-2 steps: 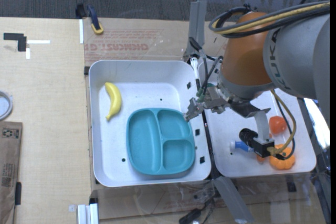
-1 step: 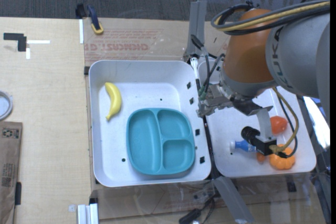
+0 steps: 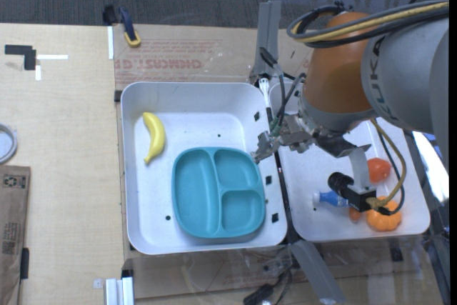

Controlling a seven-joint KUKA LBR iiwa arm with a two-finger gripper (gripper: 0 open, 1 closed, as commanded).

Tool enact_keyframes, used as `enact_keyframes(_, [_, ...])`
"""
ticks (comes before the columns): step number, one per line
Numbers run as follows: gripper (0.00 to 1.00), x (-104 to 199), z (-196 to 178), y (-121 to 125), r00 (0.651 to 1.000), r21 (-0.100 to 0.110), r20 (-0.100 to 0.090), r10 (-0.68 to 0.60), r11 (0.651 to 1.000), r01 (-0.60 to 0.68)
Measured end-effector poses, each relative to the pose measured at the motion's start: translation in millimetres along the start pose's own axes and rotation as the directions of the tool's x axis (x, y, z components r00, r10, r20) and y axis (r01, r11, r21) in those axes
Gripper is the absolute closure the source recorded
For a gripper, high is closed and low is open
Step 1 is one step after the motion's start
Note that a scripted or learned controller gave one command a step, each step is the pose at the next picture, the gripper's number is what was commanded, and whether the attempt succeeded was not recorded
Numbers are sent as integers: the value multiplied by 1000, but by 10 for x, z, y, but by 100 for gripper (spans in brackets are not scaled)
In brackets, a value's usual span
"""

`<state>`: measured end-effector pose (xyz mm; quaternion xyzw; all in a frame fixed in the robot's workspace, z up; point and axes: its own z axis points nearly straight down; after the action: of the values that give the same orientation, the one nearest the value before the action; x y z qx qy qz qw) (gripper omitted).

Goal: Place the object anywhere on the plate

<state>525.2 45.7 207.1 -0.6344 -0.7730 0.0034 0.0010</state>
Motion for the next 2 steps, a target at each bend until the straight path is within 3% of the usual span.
enact_keyframes(1, [100,-20,-81,5,1000,1,1,3,1000,-3])
enact_keyframes(2, [100,430,173,-406,1000,-1,-2,-20,1000,20])
